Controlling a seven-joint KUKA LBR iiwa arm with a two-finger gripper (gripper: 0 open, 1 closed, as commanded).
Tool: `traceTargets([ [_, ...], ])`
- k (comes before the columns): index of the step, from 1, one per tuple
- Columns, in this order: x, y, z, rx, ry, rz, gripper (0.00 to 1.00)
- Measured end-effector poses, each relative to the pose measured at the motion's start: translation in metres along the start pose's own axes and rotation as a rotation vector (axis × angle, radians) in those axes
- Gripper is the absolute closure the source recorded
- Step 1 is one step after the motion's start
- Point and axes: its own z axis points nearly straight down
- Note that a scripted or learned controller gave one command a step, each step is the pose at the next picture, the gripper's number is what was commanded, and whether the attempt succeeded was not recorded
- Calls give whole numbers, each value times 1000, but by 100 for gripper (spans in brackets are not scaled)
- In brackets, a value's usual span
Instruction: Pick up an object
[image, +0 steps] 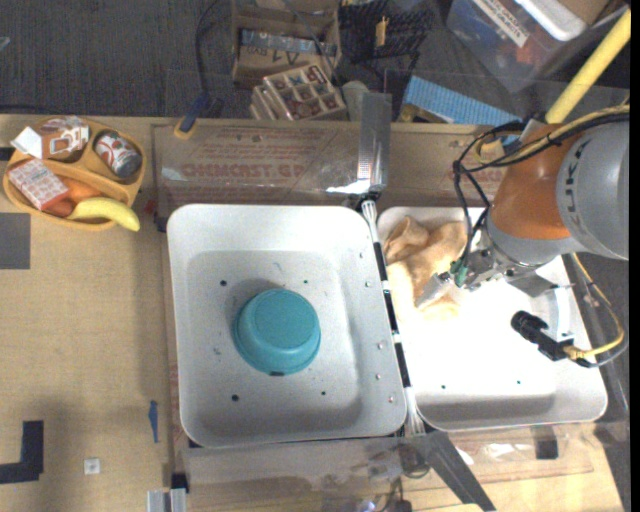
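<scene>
Working the right bin (520, 395) from afar, I have the gripper (438, 292) low at the near edge of a crumpled tan bundle (425, 245) that fills the bin's ten o'clock corner; cloth or paper, I cannot say. The bundle lies at the gripper's twelve o'clock and seems to touch it, with a pale fold just beneath at six o'clock. From this overhead slant I cannot tell whether the gripper is open or closed, nor whether any of the bundle is caught in it. I judge the step in hand to be the grasp itself, the lift not yet begun. To do it well I would close on a raised fold rather than a flat edge, keep clear of the bin wall at nine o'clock, and rise straight and slowly, since limp material slips or trails. Farther out at nine o'clock, an upturned teal bowl (278, 330) sits mid-floor in the left bin (190, 260); at ten o'clock, a tray (12, 182) holds a banana (105, 212).
</scene>
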Motion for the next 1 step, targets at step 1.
traceTargets([
  [1, -1, 1, -11, -5, -2, 1, 100],
])
